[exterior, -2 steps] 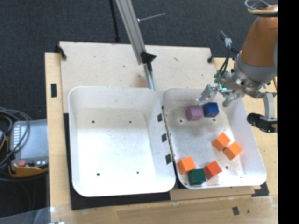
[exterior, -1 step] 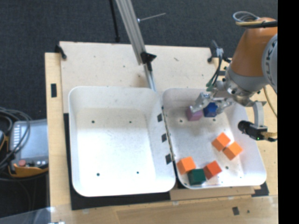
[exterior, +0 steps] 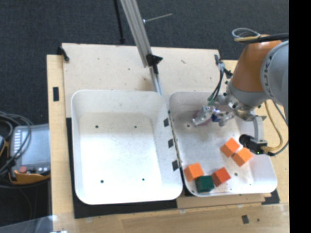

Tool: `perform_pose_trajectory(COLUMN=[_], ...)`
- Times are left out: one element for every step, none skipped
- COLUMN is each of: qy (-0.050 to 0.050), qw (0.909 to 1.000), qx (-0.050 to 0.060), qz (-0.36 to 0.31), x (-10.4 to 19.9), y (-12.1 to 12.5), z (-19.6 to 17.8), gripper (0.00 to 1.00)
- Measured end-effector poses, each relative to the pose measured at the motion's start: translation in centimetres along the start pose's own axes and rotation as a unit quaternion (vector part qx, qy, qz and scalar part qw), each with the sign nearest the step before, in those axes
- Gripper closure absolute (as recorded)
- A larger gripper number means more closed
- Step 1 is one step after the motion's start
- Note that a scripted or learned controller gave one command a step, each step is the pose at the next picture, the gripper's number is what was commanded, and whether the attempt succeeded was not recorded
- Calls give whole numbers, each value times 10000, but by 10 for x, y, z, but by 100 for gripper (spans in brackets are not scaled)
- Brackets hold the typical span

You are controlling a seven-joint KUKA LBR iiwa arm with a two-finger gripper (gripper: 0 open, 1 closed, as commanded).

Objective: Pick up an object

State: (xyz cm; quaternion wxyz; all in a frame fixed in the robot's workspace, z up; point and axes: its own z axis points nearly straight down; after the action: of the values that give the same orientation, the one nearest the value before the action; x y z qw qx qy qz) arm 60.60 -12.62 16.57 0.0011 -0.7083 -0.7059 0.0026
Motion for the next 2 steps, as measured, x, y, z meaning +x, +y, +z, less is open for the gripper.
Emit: perform_pose_trajectory(qy=[0,12], qw=[10000,10000], qx=[-6,-51], qz=[-2,27], x=[-3,-3], y=[-4,-2], z=[43,29], gripper=[0,100])
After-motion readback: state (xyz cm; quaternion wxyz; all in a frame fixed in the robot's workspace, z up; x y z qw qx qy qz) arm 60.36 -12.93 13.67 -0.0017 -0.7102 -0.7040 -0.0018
